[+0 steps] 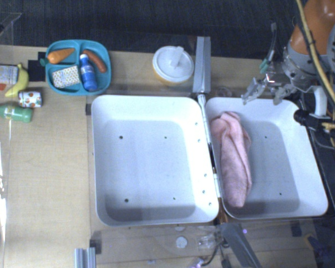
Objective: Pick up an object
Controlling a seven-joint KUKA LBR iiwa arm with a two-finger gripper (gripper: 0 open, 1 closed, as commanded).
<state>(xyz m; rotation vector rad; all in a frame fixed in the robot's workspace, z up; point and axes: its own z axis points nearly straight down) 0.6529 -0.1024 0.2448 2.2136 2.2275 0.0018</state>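
A pink cloth lies rumpled lengthwise along the left side of the right bin. My gripper hovers over the far edge of that bin, right of and beyond the cloth, apart from it. Its fingers are spread and nothing sits between them. The grey arm with its orange band comes in from the upper right corner.
The left bin sits beside the right one, a metal divider rising behind their seam. A white lidded cup stands behind the left bin. A blue tray of toy food and small toys lie at far left.
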